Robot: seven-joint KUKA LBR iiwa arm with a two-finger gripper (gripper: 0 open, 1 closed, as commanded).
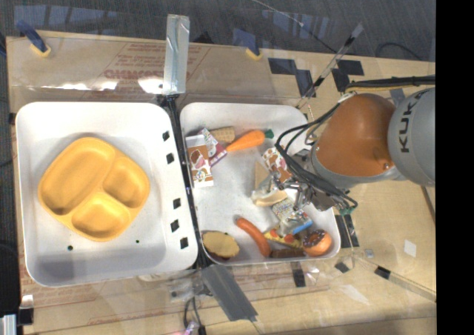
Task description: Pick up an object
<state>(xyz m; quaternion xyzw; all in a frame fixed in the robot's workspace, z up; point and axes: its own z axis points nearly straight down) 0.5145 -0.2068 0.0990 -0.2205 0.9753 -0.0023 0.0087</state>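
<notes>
Camera view: we hover the gripper (296, 204) low over the clutter by the right bin's (229, 200) right edge.
We cannot tell how its grip stands. We should drop straight onto one separate piece; the nearest, a crumpled silvery wrapper (285, 211), looks thin, crinkly and slippery.

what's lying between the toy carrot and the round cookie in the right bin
Mostly bare white bin floor separates the carrot from the cookie; a small printed carton sits just left.
</notes>
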